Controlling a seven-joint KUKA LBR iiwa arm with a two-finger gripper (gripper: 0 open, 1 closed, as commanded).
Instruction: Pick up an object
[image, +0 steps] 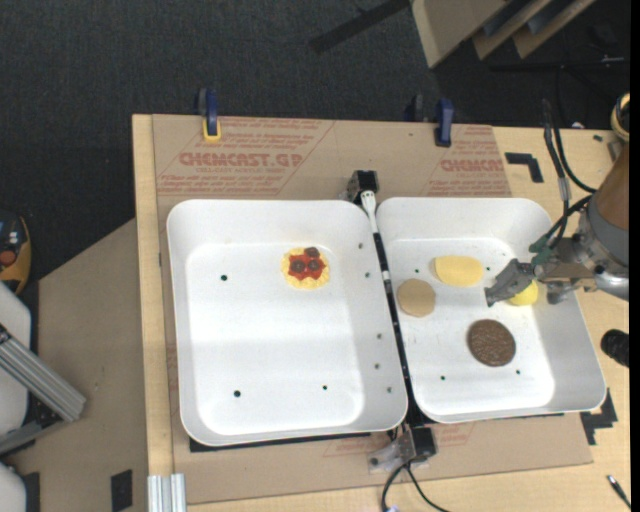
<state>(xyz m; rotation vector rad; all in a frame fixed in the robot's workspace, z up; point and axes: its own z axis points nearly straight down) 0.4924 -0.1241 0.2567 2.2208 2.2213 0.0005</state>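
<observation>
Where the arm reaches in from the right, these things show:

Gripper (512, 283): low over the right bin, its dark fingers pointing left and slightly down; whether they are open or closed I cannot tell.
Yellow piece (524, 294): a small bright yellow thing right at the fingertips, partly hidden by them; whether it sits between the fingers or merely lies under them cannot be told.
Arm (608, 235): comes in from the right edge, its grey wrist angled leftward across the right bin's right rim, with cables running along it.
Pale yellow oval (457, 270): lies in the right bin, just left of the gripper, near the bin's upper middle.
Tan disc (416, 297): flat on the right bin's floor, down and left of the oval, close to the bin's left wall.
Brown disc (491, 342): flat in the right bin, below the gripper and apart from it.
Right bin (560, 392): white, shallow, side by side with the left bin, their rims meeting at the middle.
Left bin (200, 300): white, shallow, holding one thing.
Small pizza-like piece (306, 267): yellow with red and dark spots, in the upper middle of the left bin, well apart from the gripper.
Board (150, 200): brown, with red printing along its far edge, under both bins.
Blue clamps (209, 104): two on the board's far edge.
</observation>
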